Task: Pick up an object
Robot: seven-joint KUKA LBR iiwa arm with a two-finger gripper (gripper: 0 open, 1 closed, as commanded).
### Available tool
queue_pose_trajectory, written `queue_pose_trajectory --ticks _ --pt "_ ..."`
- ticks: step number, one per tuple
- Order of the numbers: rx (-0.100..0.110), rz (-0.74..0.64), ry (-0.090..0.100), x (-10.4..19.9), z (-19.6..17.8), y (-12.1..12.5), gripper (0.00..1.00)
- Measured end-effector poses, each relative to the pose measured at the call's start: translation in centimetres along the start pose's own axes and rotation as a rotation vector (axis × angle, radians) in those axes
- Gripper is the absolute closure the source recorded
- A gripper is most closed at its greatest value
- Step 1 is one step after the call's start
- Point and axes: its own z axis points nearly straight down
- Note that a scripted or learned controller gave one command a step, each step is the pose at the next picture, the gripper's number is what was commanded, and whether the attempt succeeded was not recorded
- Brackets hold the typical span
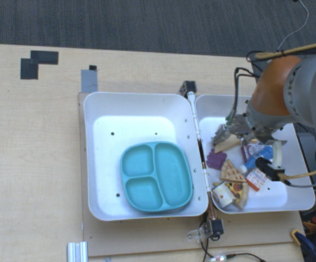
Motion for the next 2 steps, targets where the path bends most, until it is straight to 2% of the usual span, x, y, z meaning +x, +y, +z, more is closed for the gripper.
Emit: queue_pose_trajectory --ticks 1,2 --pt "-0.004 0.001 -0.002 -1.8 -0.1 -6.9 0.0" --pt "-0.011 0.001 -0.003 -1.7 -1.3 -6.6 1.0"
